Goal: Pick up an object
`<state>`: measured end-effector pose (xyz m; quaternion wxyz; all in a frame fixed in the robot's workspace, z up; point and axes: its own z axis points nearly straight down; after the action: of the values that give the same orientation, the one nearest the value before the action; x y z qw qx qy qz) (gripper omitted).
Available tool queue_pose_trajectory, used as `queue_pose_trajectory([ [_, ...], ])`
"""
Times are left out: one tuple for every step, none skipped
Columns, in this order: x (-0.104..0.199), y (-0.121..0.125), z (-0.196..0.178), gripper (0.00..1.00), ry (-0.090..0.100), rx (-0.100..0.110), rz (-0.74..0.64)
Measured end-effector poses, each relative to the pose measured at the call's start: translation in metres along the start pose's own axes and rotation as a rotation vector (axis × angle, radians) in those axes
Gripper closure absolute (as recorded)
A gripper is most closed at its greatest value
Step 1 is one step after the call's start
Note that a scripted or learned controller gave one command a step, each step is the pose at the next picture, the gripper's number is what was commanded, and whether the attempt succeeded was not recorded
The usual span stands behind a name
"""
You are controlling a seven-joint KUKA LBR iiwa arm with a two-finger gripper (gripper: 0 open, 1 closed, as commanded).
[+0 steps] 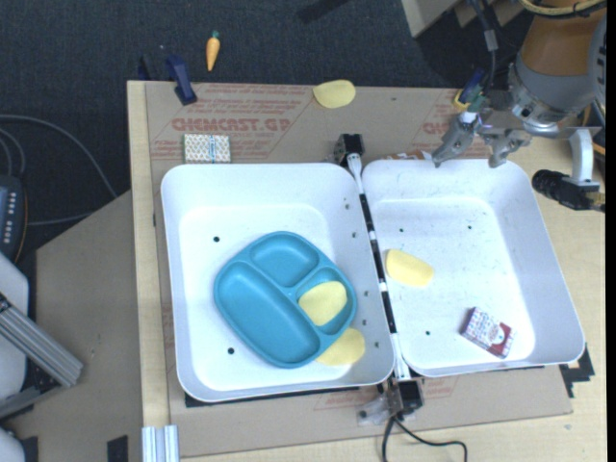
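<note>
Gripper (478, 146) hangs over the far rim of the right bin (539, 210), fingers apart w/ nothing between them. So the pick is not yet begun; the step in hand is approach & choice of target.

Candidates in the right bin: a yellow piece (409, 268) near the left wall, lying flat on the bin floor, and a small red-and-white packet (486, 332) near the front right corner. Both lie well apart from the gripper. Left bin (192, 219) holds a blue divided tray (274, 301) w/ a yellow piece in its compartment (324, 301) and another yellow piece at the tray's front edge (342, 347), touching or just beside it; can't tell which.

Judgement: best bet is the yellow piece in the right bin. It's the nearer one & has bare floor on most sides. Watch the left wall & divider between bins, which sit just beside it; line the fingers up so neither lands on the wall. Come down straight from above, centre over the piece, keep fingers wide til they straddle it, then close. The packet looks thin & flat, prob harder to get under. Stuff in the tray risks snagging the tray's ridges.
</note>
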<state>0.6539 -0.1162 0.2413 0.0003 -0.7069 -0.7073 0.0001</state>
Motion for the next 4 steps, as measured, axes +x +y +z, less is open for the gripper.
queue_pose_trajectory([
  [-0.104,-0.1,0.047,0.0,-0.002,0.0,0.003],
  [-0.001,-0.113,0.133,0.0,0.001,0.001,0.0],
  [-0.042,-0.117,0.157,0.0,0.001,0.002,0.001],
  [-0.105,-0.175,0.089,0.0,-0.002,-0.002,0.003],
])
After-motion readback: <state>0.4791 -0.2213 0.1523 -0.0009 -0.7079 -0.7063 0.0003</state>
